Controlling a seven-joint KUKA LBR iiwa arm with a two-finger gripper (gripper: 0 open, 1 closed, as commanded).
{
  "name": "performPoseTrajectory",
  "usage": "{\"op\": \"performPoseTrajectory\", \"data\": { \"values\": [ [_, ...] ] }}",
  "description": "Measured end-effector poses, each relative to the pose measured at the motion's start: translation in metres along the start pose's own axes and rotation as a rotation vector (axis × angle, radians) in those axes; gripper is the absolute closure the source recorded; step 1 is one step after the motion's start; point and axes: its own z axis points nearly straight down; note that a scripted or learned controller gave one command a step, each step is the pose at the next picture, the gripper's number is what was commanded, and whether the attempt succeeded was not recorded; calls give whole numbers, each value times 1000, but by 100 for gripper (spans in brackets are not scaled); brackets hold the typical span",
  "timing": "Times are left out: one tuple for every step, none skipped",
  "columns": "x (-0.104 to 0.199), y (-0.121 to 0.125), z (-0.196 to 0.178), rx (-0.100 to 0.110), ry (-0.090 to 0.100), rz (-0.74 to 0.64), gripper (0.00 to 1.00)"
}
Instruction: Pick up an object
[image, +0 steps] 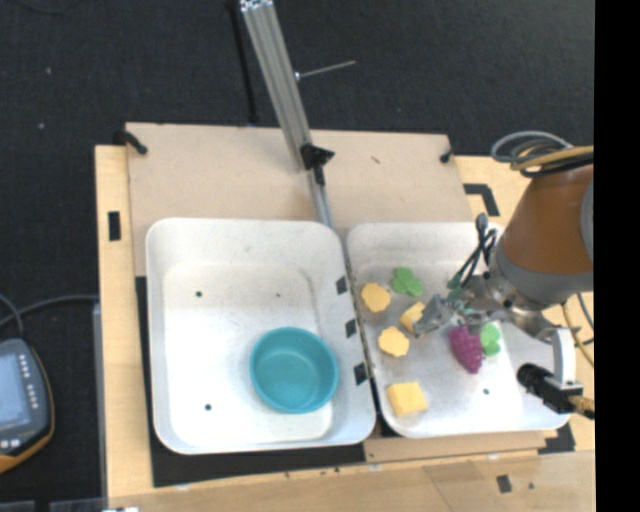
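the gripper (437, 316) sits low in the right bin (440, 425) right at a small yellow piece (412, 317), probably the pick target. can't tell its state from this angle. purple grapes (465, 348) and green bits (406, 281) crowd close; a blue bowl (292, 369) sits in the left bin (200, 250).

The scene is viewed from a single fixed camera set above the bench (260, 170), angled downward at a slant. Both white bins, the left bin (180, 260) and the right bin (400, 245), are taken in whole from moderate distance, with dark floor seen around the bench.
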Motion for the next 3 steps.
{"op": "performPoseTrajectory", "data": {
  "values": [
    [0, 0, 0, -1, 0, 2, 0],
    [3, -9, 50, 6, -1, 3, 0],
    [2, -10, 103, 6, -1, 3, 0]
  ]
}}
